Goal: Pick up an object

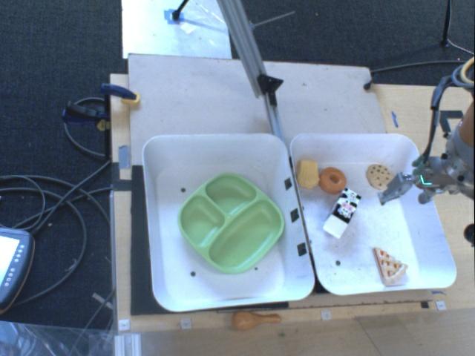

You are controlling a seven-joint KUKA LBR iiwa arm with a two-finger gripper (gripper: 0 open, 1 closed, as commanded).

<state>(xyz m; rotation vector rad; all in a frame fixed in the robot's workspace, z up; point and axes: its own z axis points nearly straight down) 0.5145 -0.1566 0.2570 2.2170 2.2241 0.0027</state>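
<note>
Bins side by side on bench. Left bin (159,199): green divided plate (231,222), three compartments. Right bin (438,265): yellow block (308,173) touching donut (332,179) at far-left corner; cookie (379,175) near far wall; milk carton (342,213) approx. centre, lying flat, long axis diagonal, top end toward far right; pizza slice (390,266) near front right, tip pointing to far left. Gripper (395,188) above right bin, just beside cookie, w/ nothing seen held; open or closed: can't tell.

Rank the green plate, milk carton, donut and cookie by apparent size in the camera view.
1. green plate, by far the largest
2. milk carton
3. donut and cookie: they look about alike, so no ranking between them
</note>
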